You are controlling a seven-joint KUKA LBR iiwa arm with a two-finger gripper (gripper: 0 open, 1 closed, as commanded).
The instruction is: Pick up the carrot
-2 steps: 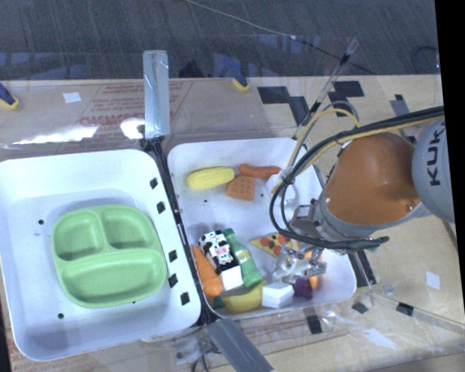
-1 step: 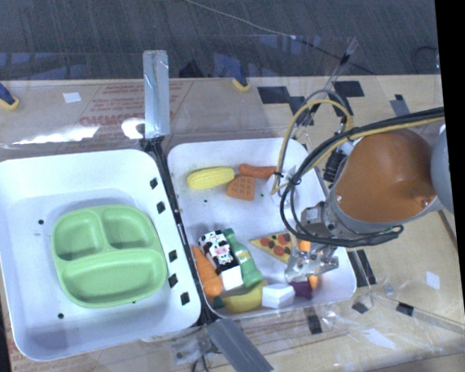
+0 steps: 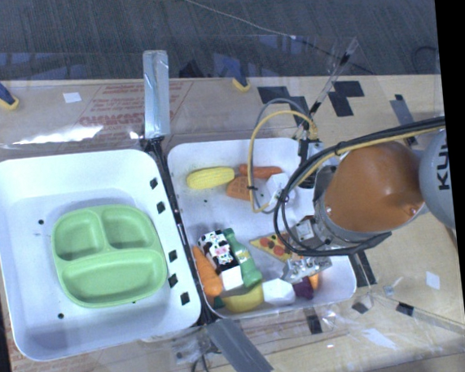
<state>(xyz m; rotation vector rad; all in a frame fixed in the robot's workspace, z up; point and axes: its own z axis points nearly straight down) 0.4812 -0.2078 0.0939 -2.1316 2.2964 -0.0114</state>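
You can see two white bins side by side on the worktop [image 3: 62, 116]. The left bin [image 3: 9, 243] holds a green plate [image 3: 106, 254] with three parts. In the right bin [image 3: 205, 155] lie a yellow corn cob [image 3: 210, 177], a little cow-spotted carton [image 3: 216, 249], a green bottle [image 3: 244, 262], a pizza slice [image 3: 269, 245] and something yellow [image 3: 243, 300].

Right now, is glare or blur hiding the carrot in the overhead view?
Camera view: the carrot is sharp enough and free of glare, against the right bin's left wall; glare streaks sit on the clear plastic sheet behind the bins; the gripper is slightly soft and cluttered by cables.
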